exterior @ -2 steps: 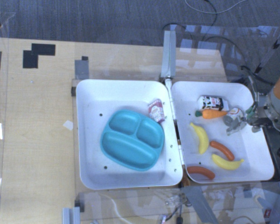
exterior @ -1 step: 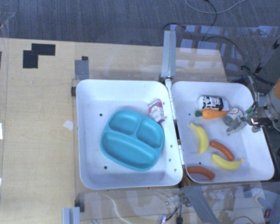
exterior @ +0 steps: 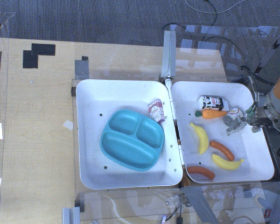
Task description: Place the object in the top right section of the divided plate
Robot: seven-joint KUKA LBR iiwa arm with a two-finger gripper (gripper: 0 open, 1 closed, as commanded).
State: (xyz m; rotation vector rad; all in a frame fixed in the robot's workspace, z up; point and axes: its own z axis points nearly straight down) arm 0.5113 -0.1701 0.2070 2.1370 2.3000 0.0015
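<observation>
I judge the hand (exterior: 238,123) clenched on a small grey-white object (exterior: 232,116) over the right bin (exterior: 259,169). It looks light and rigid. The divided plate (exterior: 132,139) sits well apart.

Divided plate (exterior: 133,140) in left bin (exterior: 91,125), packet (exterior: 156,110) just beyond its far right corner. Right bin (exterior: 256,171): carton (exterior: 213,102) far, carrot (exterior: 213,114) just nearer; two bananas (exterior: 201,137) (exterior: 226,162) and two sausages (exterior: 222,150) (exterior: 200,172) nearer still. Gripper (exterior: 236,123) right of carrot.
</observation>
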